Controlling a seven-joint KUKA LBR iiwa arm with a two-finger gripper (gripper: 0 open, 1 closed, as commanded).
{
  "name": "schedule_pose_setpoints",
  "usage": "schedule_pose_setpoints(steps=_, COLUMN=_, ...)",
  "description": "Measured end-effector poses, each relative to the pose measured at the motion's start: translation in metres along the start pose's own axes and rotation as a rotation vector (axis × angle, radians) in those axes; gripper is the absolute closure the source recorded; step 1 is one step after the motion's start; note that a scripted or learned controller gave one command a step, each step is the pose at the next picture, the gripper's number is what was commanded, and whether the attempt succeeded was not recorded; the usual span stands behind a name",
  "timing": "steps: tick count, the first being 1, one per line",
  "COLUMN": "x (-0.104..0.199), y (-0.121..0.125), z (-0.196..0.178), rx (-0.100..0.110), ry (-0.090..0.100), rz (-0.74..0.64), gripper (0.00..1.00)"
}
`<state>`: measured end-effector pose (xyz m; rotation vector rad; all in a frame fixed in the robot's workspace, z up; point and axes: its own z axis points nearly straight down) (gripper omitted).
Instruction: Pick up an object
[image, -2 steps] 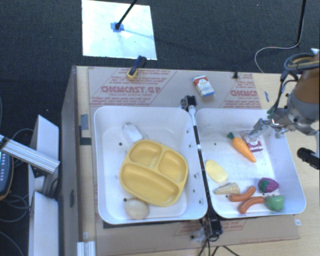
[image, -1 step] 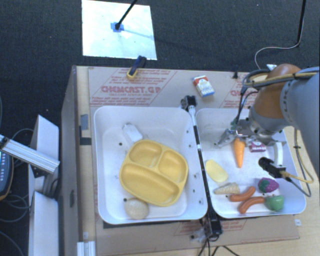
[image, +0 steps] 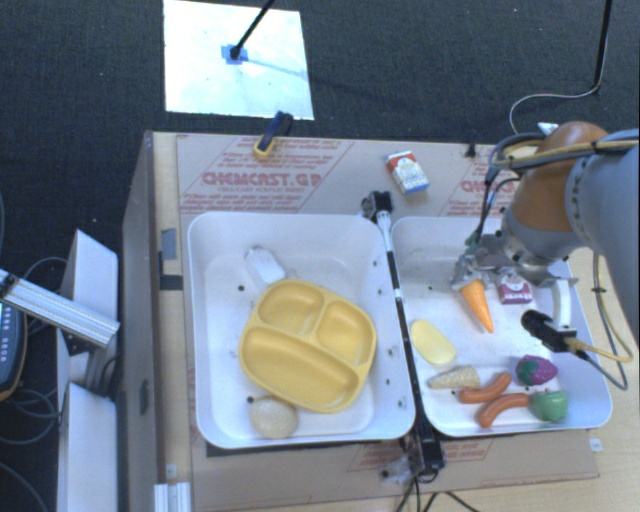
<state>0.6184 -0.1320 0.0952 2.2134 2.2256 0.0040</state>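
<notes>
Bench (image: 300, 170), brown board with red lettering, across the middle of the frame; a white sheet (image: 238, 58) on the dark floor at upper left.

Left bin (image: 215, 300), white and shallow, centre left; right bin (image: 430, 245), white, touching it along a dark divider at centre.

Arm (image: 590, 190), grey with an orange band, entering from the upper right edge; gripper (image: 478, 268) low over the upper part of the right bin, just above the wide end of the carrot; whether its fingers are parted or closed cannot be told, and nothing is seen between them.

Yellow tray (image: 308, 343), three compartments, tilted, in the middle of the left bin.

Carrot (image: 478, 303), orange, in the right bin, pointing toward lower right; yellow oval piece (image: 432, 342) to its lower left; two sausages (image: 495, 397), near the bin's lower edge; corn piece (image: 454, 378), pale, just left of them.

Beige round piece (image: 272, 417), lower left bin, touching the tray's edge; white piece (image: 265, 266), above the tray.

Purple piece (image: 537, 370) and green piece (image: 548, 404), lower right corner of the right bin; small red-and-white box (image: 514, 291), right of the carrot; red-and-white carton (image: 407, 172) on the bench, upper centre.
</notes>
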Motion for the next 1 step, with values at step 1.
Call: schedule_pose_setpoints(steps=1, x=0.0517, y=-0.0125, z=-0.0904, rx=0.0, ry=0.0, rz=0.001, gripper=1.0)
